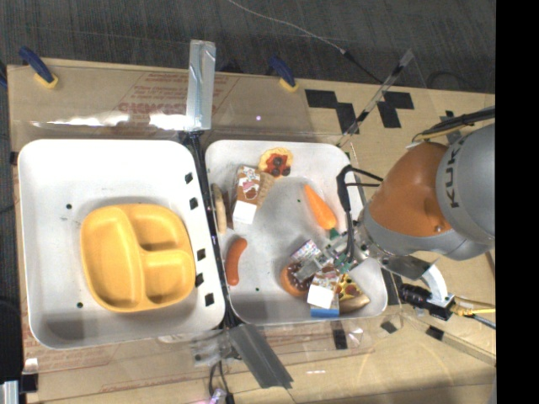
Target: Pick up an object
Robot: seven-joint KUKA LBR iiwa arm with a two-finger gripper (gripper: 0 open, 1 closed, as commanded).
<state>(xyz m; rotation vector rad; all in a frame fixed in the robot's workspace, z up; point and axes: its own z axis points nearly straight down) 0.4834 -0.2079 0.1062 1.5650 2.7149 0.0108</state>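
Observation:
The right bin [268, 303] holds several toy foods. An orange carrot [320, 208] lies right of centre, and a red-orange sausage [235, 262] lies near the left wall. At the front right are a brown donut [294, 281], a white block [322, 295] and a pizza slice [353, 294], crowded together. My gripper [322, 257] reaches in from the right and hangs low over this cluster, just above the donut and the block. Its tips blend into the clutter beneath them. Nothing is visibly lifted.
At the back of the right bin lie a cone with red topping [274, 165], a brown packet [247, 185] and a small white cube [244, 214]. A yellow divided tray [139, 255] sits in the left bin [38, 217]. The arm's orange band [404, 200] overhangs the right bin's wall.

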